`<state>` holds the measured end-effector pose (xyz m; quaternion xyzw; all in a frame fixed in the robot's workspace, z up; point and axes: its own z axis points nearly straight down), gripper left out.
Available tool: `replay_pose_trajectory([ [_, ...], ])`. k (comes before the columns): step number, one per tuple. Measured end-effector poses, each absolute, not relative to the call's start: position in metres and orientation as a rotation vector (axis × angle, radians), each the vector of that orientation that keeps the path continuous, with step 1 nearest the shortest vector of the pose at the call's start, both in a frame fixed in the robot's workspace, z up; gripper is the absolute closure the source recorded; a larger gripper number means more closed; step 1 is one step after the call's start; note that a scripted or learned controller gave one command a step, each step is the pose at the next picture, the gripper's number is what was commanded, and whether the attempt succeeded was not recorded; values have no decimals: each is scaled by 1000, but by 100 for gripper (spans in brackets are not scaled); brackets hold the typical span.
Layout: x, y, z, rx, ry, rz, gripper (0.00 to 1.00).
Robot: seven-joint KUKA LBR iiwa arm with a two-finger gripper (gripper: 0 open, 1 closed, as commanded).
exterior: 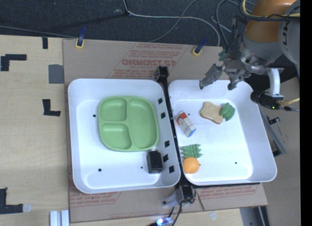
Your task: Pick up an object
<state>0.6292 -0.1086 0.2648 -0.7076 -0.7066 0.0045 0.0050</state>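
My gripper (220,81) hangs over the far edge of the right bin (253,169), its two dark fingers spread open with nothing between them. Below it in that bin lie a tan bread slice (211,112) with a green leafy piece (227,110) touching its right side. A small red, white and blue carton (185,123) lies near the bin's left wall. Closer to the front sit a green pea pod (190,150) and an orange fruit (191,165). All of these lie apart from the gripper.
The left bin (83,171) holds a green divided plate (128,123) and a small black block (154,161) near its front right corner. Black clips line the divider between the bins. Cables trail across the dark floor behind the bench.
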Motion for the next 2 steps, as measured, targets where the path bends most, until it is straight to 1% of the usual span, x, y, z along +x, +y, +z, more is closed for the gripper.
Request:
replay_pose_trajectory([
  [1,631,-108,272,-2219,-2222,2,0],
  [2,629,-111,207,-2217,-2219,9,0],
])
